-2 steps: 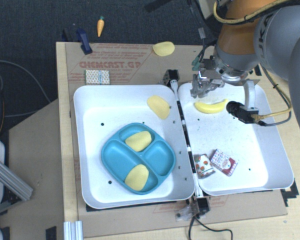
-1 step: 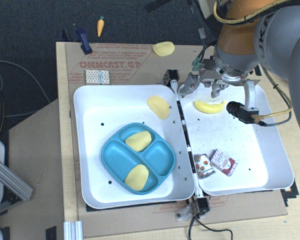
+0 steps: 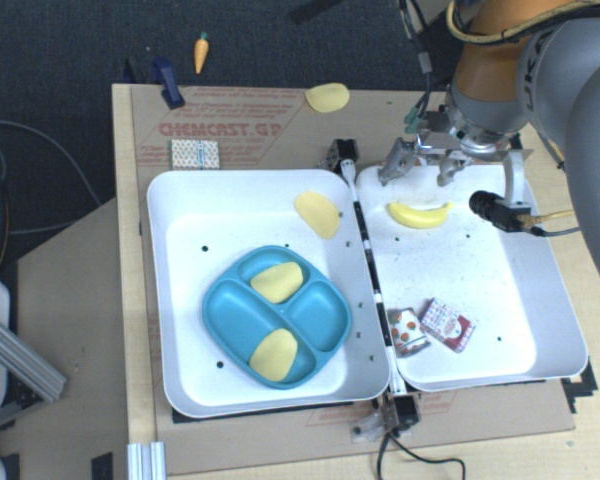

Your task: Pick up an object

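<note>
The gripper (image 3: 421, 169) hung in the upper right of the frame, at the far rim of the right bin (image 3: 540, 308), its two fingers spread apart with nothing between them. Just below it a banana (image 3: 418, 214) lay on the bin floor, close under the fingertips but not gripped. The grey arm (image 3: 570, 63) with its orange band (image 3: 510, 3) ran off toward the top right corner. Lower in the same bin two small red-and-white packets (image 3: 432, 328) lay side by side near the divider. In the left bin (image 3: 180, 268) a blue sectioned plate (image 3: 325, 313) held two yellow pieces (image 3: 276, 282), and a third yellow piece (image 3: 318, 214) sat near the bin's upper right corner. Beyond the bins, on the cardboard, lay another yellow piece (image 3: 327, 97), and a small carrot (image 3: 201, 52) lay on the dark floor at the upper left.
</note>
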Motion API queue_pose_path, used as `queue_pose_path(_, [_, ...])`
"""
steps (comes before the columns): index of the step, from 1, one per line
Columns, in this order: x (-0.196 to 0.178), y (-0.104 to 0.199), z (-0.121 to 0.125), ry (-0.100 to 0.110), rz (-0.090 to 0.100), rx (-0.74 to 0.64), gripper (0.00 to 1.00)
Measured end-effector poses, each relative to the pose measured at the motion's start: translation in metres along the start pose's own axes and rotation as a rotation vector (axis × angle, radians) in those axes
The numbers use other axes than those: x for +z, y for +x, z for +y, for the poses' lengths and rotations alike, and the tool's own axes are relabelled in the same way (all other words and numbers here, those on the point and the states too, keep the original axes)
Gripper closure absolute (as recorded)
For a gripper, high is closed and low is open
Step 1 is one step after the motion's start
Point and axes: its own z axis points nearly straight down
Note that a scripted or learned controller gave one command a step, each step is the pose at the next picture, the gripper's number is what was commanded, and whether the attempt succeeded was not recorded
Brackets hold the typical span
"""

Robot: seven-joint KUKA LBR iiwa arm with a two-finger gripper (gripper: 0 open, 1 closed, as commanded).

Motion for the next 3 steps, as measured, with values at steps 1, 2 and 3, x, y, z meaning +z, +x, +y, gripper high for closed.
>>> queue_pose_path(1, [0.085, -0.037, -0.004, -0.012, -0.002, -0.003, 0.00])
queue_pose_path(2, [0.073, -0.037, -0.003, -0.017, -0.003, -0.004, 1.00])
queue_pose_path(3, [0.079, -0.106, 0.000, -0.001, -0.001, 0.000, 1.00])
